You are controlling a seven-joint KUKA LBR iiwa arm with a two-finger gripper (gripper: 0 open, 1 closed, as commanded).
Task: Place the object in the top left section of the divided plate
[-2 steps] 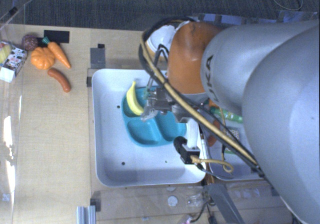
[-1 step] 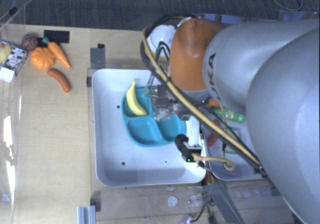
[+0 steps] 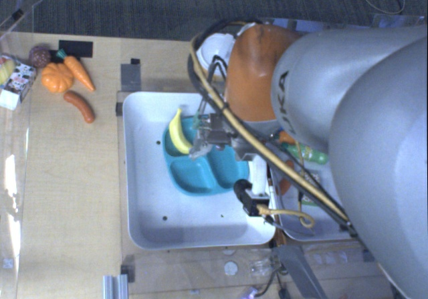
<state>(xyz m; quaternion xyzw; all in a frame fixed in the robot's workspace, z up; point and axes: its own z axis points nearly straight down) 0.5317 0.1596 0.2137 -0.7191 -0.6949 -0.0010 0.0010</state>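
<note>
Yellow banana (image 3: 177, 134) lying in blue divided plate (image 3: 200, 174) near left bin's (image 3: 144, 177) back edge — gripper (image 3: 202, 142) just beside it, finger state perhaps open — cannot tell.

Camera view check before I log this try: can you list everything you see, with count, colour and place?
divided plate: one, blue, in the left white bin
banana: one, yellow, lying in the plate's top left section
left bin: one, white, middle of the bench
right bin: one, white, mostly hidden under the arm
green item: one, beside the arm in the right bin, too hidden to name
pumpkin: one, orange, bench top left
carrot: one, orange, next to the pumpkin
sausage: one, reddish brown, below the carrot
dark round item: one, purplish, above the pumpkin
arm: one, grey with orange band, from the right
gripper: one, over the plate beside the banana; state of jaws unclear
</note>
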